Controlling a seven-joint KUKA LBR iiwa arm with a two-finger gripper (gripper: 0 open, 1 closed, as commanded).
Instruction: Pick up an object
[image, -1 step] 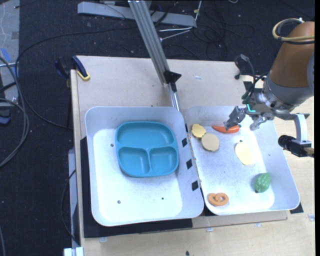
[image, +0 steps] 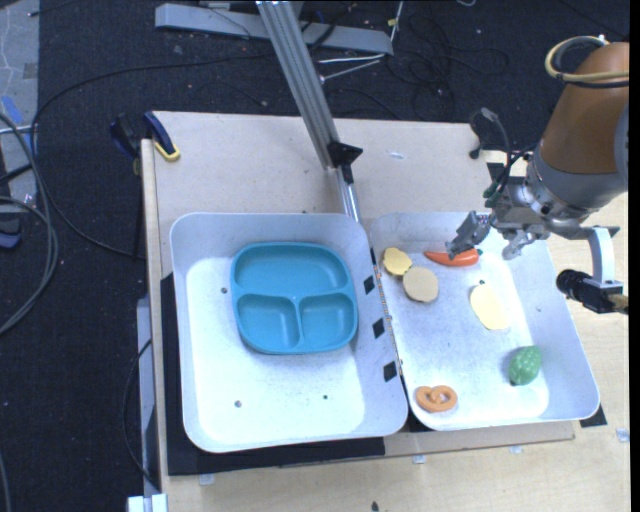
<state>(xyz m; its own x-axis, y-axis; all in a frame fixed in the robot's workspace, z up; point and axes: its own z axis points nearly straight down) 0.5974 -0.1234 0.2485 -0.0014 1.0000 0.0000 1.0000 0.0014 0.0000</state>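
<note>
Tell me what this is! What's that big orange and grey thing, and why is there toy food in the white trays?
That big thing is a robot arm. A camera above the bench looks down on it, and the arm reaches in from the right. At its end is a gripper, like a hand with two fingers. It is right over an orange-red chili pepper, but I cannot tell if it has grabbed it. Its job is to pick something up. The right white bin holds toy food: two yellowish pieces, a tan round one, a green one and a pretzel. The left bin holds a blue plate with sections.
</note>
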